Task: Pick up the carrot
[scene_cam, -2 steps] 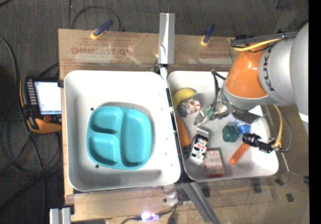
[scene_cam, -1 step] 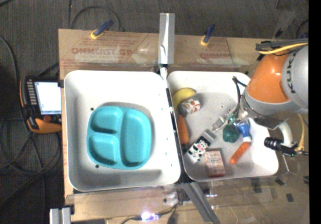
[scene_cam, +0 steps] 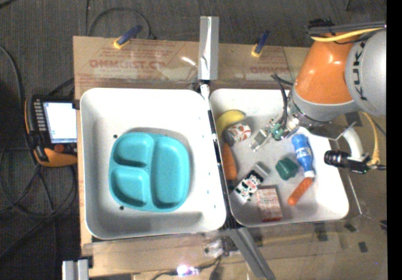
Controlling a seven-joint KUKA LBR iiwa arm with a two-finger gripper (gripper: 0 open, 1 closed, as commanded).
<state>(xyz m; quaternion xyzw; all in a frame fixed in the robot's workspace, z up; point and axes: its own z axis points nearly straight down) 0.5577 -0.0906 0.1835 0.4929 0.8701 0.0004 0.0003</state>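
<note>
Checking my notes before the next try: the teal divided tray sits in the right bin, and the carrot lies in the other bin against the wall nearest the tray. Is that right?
Not quite. The camera view shows the teal divided tray in the left bin, not the right one. The carrot does lie in the other bin, the right bin, against the wall nearest the tray.

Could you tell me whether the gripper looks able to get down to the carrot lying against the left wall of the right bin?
Probably yes. The carrot lies uncovered, open from above. The gripper hangs to its right. The bin wall beside it and a small can near its top end may crowd the fingers.
</note>
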